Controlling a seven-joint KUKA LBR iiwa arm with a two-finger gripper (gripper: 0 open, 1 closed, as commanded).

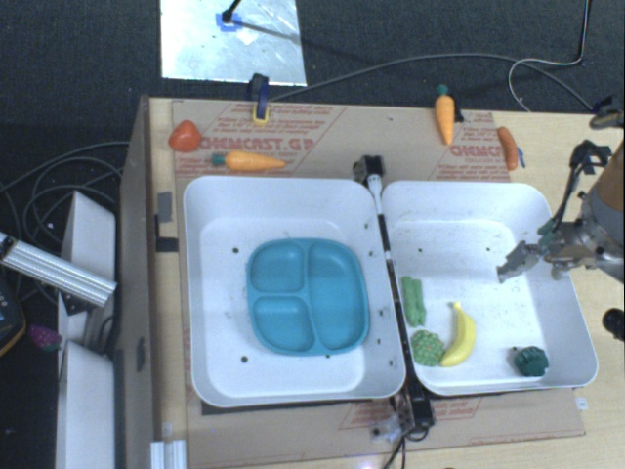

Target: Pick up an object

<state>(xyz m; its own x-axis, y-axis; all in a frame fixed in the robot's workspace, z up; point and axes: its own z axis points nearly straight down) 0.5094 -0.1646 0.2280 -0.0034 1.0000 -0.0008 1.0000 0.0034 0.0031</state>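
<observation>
1. We take the banana (460, 335) as our likeliest object: it lies in the right bin (459, 195), toward the front edge, curving from a tip near the bin's middle down to the broccoli (426, 347) that touches its lower end.

2. Just left of it sits a green pod (414, 301) along the bin's left wall, and well apart in the front right corner rests a dark green lump (531, 361). That lump stands alone, so we judge it the easier grab if the banana proves crowded.

3. The gripper (515, 266) hangs over the right bin's right half, above bare floor, beside none of the items. We cannot tell from this view how its jaws stand, and nothing shows between them.

4. To do the step well, we should first line up over the chosen thing before descending. For the banana, we would close across its narrow width near the middle, clear of the broccoli, so the neighbour is not dragged along.

5. We expect the banana's smooth curved skin to slip if we catch it near a tip. A centred grasp looks safer.

6. The left bin (225, 203) holds a blue divided plate (307, 294); we leave it alone.

7. On the bench beyond the bins lie carrots (249, 161) and a tomato (185, 136), outside our reach of concern.
</observation>
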